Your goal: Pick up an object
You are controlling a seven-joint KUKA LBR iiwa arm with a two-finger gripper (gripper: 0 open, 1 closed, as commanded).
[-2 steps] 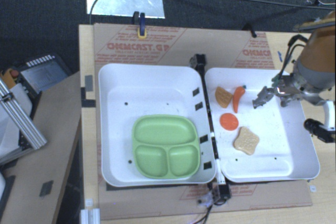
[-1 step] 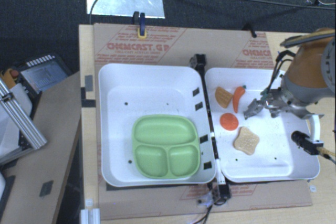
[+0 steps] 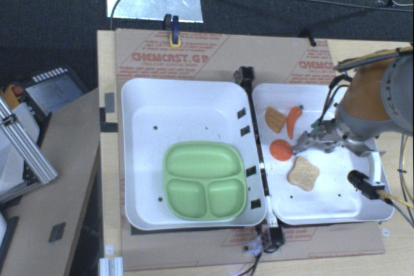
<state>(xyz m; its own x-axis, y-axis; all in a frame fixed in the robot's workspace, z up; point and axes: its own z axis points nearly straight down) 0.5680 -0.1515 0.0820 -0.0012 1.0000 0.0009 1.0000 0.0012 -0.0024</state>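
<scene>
We take the right-hand bin as our landmark. Inside it lie four toy food pieces: a tan piece, perhaps a nugget, toward the bin's far left corner; an orange carrot just beside it on the right; a red-orange round piece, likely a tomato, against the bin's left side at mid-depth; and a toast slice nearer the bin's front, left of centre. The left-hand bin, adjoining the landmark across the shared divider, bears a green three-compartment plate.

The arm enters over the landmark's right wall, and the gripper sits low within the bin, its tip just right of the tomato and just beyond the toast. We cannot tell from this view whether the fingers are spread or closed; nothing is seen between them, so we record no grasp.

We judge the step in hand to be the approach to the tomato, the nearest piece. To do it well, we recommend centring the fingers over the round body rather than meeting it from the side, since a rounded piece is liable to roll toward the bin's left wall. Descent should stay clear of the toast's far edge. Closure should come only once the fingers straddle the piece.
</scene>
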